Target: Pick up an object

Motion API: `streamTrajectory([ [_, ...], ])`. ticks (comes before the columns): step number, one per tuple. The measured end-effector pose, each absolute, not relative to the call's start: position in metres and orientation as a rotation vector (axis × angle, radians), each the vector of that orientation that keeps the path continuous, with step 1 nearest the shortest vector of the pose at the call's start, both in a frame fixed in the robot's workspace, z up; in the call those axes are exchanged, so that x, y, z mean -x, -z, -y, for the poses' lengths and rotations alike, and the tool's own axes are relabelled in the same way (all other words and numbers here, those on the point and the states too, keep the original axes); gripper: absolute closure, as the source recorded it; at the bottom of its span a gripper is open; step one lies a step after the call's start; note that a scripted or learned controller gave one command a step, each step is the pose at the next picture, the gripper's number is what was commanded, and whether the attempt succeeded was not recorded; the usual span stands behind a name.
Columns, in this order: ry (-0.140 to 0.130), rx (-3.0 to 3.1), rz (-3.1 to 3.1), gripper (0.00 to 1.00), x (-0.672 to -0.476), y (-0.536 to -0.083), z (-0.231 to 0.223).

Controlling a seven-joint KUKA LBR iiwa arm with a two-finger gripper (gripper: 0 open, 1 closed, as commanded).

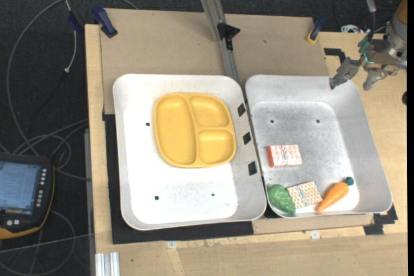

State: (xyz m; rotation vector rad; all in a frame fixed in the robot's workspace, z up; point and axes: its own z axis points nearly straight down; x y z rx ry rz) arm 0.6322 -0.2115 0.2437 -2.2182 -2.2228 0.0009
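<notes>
Hovering over the far right corner of the right bin, my gripper has its two fingers spread apart — one tip sits above the bin's top rim, the other just past its right edge. Nothing is between them, and they touch nothing that I can see.

Everything to pick lies well away from me, toward the bin's near side. A small red-and-white box rests flat near the middle. Along the near edge sit three things in a row: a green piece at the left, a pale patterned packet touching it, and a carrot just beside that, tilted with its green top pointing up and to the right.

To the left, the other bin holds a yellow tray with three compartments — one long, two smaller.
</notes>
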Motion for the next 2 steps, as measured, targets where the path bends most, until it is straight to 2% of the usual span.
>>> streamTrajectory([
  [1, -0.002, 2.218, 2.223, 0.0, -0.632, -0.244, 0.212],
  [2, -0.006, 2.215, 2.218, 0.0, -0.632, -0.18, 0.21],
])
